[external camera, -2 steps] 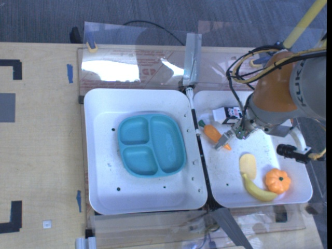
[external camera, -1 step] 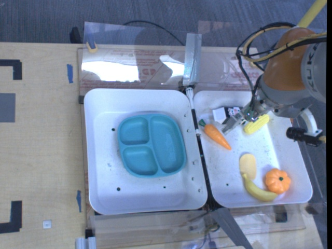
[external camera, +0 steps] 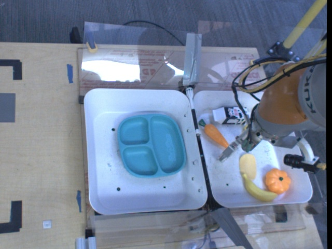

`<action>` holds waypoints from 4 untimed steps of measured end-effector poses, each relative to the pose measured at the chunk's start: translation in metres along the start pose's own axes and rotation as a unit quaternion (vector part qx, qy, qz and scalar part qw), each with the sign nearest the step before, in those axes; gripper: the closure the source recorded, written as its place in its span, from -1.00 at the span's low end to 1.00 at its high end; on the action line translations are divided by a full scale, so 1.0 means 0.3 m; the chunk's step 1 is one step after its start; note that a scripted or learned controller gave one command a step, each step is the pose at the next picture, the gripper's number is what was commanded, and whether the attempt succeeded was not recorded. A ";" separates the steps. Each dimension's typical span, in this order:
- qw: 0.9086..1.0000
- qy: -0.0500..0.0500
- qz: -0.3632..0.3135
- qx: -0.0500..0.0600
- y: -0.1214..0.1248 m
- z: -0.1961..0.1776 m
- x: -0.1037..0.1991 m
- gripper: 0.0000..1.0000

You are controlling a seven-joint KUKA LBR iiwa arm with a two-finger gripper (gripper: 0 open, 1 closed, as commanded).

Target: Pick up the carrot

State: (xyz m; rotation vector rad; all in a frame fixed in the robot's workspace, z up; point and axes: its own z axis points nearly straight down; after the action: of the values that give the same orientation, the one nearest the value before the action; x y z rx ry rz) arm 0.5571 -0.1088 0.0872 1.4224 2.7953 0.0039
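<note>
Presently, at frame left and centre, the left bin (external camera: pixel 98 139) holds a blue divided plate (external camera: pixel 152 144) near its middle, with bare white floor showing on all four sides of the plate. A raised divider separates it from the right bin (external camera: pixel 223 188). Just right of that divider, in the upper left of the right bin, lies the carrot (external camera: pixel 215 135), slanted, its green end toward the divider. The gripper (external camera: pixel 228 152) sits just below and right of the carrot, fingers slightly parted, nothing between them. A black-and-white packet (external camera: pixel 232 115) lies above. Toward lower right, a banana (external camera: pixel 252 179) and a small orange pumpkin (external camera: pixel 277 181) crowd the bin's lower right corner. Open floor remains at the bin's lower left.
</note>
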 end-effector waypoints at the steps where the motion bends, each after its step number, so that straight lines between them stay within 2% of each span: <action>1: 0.998 -0.001 -0.070 0.000 0.127 0.001 -0.052 -1.00; 2: 0.998 -0.005 -0.069 -0.005 0.133 -0.042 -0.059 1.00; 3: 0.998 -0.004 -0.069 -0.004 0.132 -0.040 -0.058 -1.00; 4: 0.998 -0.002 -0.060 -0.003 0.294 -0.342 0.007 -1.00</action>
State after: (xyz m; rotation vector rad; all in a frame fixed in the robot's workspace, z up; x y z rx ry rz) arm 0.6267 -0.0552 0.1902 1.2495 2.8693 0.0087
